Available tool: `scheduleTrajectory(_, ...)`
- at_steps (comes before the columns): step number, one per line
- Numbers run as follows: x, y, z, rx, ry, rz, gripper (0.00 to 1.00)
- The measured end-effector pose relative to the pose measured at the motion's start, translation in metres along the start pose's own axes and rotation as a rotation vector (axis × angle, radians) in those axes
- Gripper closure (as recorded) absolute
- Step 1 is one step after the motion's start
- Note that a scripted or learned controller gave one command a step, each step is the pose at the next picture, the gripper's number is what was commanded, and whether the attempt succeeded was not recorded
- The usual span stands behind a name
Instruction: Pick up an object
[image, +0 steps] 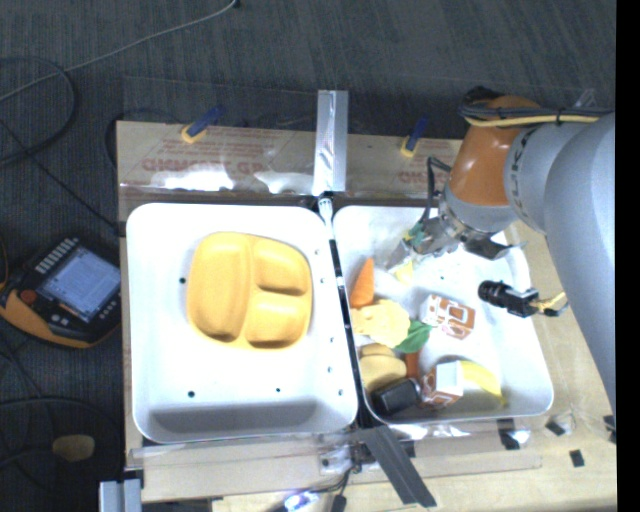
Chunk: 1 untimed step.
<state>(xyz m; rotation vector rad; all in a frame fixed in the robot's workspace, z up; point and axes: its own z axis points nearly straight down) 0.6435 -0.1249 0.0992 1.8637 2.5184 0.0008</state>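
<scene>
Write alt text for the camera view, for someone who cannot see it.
A grey robot arm with an orange band reaches in from the right, its gripper low over the far end of the right bin, which holds a jumble of small items including a carrot. The left bin holds a yellow divided tray.

Two shallow white plastic bins (150, 400), smooth, slightly glossy. Yellow divided plastic tray (248, 290), smooth, satin. Bench top of pale wood board (140, 140). Dark matt carpet-like floor (60, 420). Glossy orange wrist band (482, 165).

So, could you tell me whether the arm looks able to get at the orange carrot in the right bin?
Probably yes: the carrot lies uncovered by the right bin's left wall, near the gripper.
</scene>
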Motion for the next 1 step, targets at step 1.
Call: scheduleTrajectory(1, 0.0426, 0.0397, -0.0844, 0.007, 0.004, 0.064, 1.0)
